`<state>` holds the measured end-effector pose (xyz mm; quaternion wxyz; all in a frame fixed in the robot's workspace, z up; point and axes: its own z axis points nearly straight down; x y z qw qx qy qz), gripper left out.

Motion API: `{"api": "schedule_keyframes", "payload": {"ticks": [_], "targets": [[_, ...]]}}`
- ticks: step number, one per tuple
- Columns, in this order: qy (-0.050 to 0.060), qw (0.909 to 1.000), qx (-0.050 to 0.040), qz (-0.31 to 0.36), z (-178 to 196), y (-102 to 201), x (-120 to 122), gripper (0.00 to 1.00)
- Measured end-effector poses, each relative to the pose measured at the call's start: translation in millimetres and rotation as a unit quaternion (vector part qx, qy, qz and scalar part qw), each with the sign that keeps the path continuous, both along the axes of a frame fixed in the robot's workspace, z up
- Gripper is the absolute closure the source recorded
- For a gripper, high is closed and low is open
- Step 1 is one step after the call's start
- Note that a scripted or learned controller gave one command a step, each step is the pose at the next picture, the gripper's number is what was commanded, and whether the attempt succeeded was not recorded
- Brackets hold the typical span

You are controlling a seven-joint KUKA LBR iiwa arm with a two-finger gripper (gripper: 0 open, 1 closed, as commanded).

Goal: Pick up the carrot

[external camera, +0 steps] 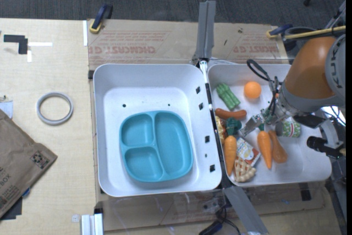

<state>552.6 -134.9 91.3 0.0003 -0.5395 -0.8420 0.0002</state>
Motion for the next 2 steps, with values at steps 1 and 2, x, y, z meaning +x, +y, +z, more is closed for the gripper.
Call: {"api": "schedule_keyframes", "payload": {"ticks": [1, 2], "targets": [[0.0, 0.9999, 0.0003, 0.017, 0, -25, -60, 0.0], [0.0, 0.992, -0.0003, -0.127, 88, 16, 11, 0.0]]}}
